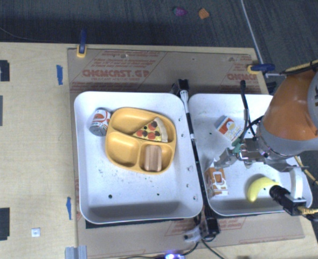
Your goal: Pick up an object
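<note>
Here the gripper point(228, 158) hangs low inside the right bin point(205, 117), the arm point(294, 112) coming in from the right across that bin's far corner. We cannot tell whether the pincer is apart or together: it is small and foreshortened from above, and nothing shows clamped in it.

The task names no particular object, so we take the candidates to be the three loose items in the right bin:
- The brown-and-white carton point(217, 181) lies flat near the front-left of the bin, just beside and below the gripper. We judge it the likeliest target, since the tool sits closest to it.
- The small white-and-orange carton point(227, 127) lies tilted, above the gripper, apart from it.
- The yellow fruit point(260, 189) rests near the front wall, under the wrist.

The left bin point(126, 193) holds a yellow divided plate point(113, 144) with a toy pizza slice point(152, 129) and a brown piece point(152, 158) in separate compartments. A small can point(98, 122) lies touching the plate's upper-left rim. These are well apart from the tool and look out of play.

Our judgement is that the pick is not yet made. The flat carton offers little height, and it lies close to the bin's left wall, which may crowd the approach. A slip or an empty close seems the main risk.
</note>
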{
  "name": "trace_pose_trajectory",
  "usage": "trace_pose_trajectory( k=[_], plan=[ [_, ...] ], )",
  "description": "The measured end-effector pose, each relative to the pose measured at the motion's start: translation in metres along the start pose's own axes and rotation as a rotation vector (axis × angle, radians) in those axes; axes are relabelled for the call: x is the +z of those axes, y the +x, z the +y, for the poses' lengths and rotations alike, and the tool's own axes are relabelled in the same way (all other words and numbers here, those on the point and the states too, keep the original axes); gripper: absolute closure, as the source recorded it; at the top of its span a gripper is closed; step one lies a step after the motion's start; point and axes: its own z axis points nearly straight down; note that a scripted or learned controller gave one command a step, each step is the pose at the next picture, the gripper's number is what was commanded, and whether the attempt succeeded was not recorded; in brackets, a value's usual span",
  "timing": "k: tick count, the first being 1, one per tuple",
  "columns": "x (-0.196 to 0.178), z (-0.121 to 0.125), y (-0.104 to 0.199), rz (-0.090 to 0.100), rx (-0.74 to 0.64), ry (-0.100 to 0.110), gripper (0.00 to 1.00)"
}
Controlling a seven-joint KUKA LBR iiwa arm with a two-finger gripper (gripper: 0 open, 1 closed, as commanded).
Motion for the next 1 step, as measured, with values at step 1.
trace_pose_trajectory(
  k=[1],
  plan=[
    [0.0766,0.0063,-0.0396,0.005,-0.002,-0.017,0.0]
  ],
)
